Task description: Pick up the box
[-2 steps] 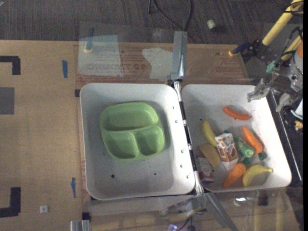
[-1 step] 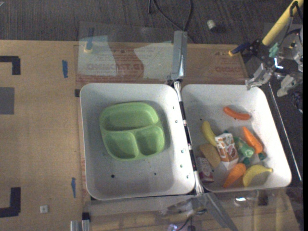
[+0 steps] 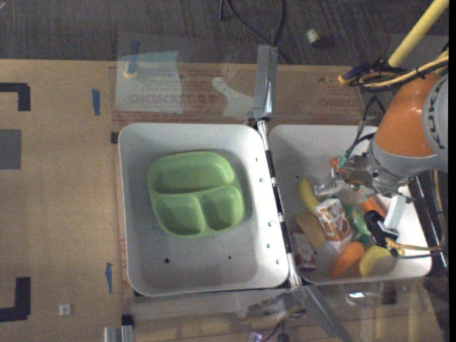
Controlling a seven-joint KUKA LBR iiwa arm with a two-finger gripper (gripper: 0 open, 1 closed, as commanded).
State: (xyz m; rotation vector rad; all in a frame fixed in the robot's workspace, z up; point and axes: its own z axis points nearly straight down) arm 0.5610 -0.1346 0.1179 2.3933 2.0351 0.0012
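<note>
The box (image 3: 333,219) is a small white and orange carton lying in the right bin (image 3: 285,144), near its middle. My gripper (image 3: 336,182) hangs over that bin just beyond the box's far end, close above it, on the grey arm with the orange band (image 3: 403,123) coming in from the right. The box rests among other items and I see nothing lifted.
Around the box lie a yellow banana (image 3: 307,194), a tan piece (image 3: 311,229), a red and white packet (image 3: 303,252), an orange carrot (image 3: 347,259), a yellow lemon (image 3: 375,261) and a green item (image 3: 357,225). The left bin (image 3: 135,212) holds a green divided plate (image 3: 195,193).
</note>
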